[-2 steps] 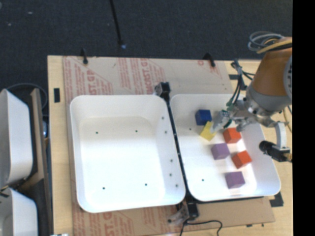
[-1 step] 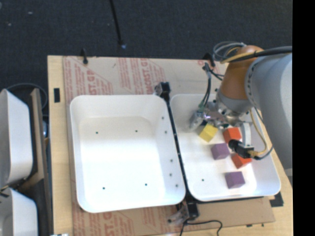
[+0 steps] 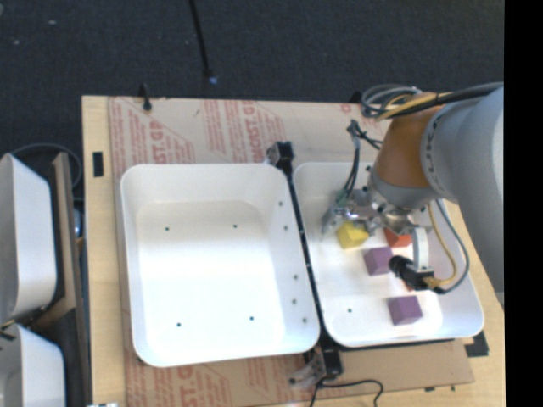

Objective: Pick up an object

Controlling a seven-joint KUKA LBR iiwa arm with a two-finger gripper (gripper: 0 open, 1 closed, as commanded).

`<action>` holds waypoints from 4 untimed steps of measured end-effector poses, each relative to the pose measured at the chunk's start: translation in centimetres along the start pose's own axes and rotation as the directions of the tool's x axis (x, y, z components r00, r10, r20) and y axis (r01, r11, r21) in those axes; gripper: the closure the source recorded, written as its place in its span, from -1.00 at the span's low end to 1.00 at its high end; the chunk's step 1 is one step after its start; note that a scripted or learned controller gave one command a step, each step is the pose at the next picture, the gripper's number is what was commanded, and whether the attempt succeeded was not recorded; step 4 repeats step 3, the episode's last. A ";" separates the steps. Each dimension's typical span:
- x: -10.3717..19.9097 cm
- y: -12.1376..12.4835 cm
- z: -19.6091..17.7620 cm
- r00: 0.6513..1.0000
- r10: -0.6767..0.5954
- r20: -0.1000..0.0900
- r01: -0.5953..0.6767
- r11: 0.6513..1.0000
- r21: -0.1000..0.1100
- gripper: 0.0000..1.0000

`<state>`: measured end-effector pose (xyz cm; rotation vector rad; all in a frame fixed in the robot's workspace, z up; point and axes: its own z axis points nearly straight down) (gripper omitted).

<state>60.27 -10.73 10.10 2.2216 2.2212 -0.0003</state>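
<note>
In the right bin lie a yellow block, a purple block beside it, a second purple block nearer the front, and a small orange-red piece partly under the arm. My gripper hangs low over the bin's back left part, right at the yellow block's far edge. The wrist and its cables hide the block's upper side, so whether the block is touched cannot be made out.
The left bin adjoins the right one along a shared rim. The arm's grey body and orange band cover the right bin's back right corner. Cables loop over that bin's right side.
</note>
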 end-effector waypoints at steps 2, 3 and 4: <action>6.3 3.7 -10.4 1.000 -0.005 -0.001 0.005 1.000 -0.009 1.00; 13.5 8.6 -9.9 1.000 -0.005 -0.002 0.005 1.000 0.000 1.00; 13.5 8.6 -9.9 1.000 -0.005 -0.002 0.005 1.000 0.000 1.00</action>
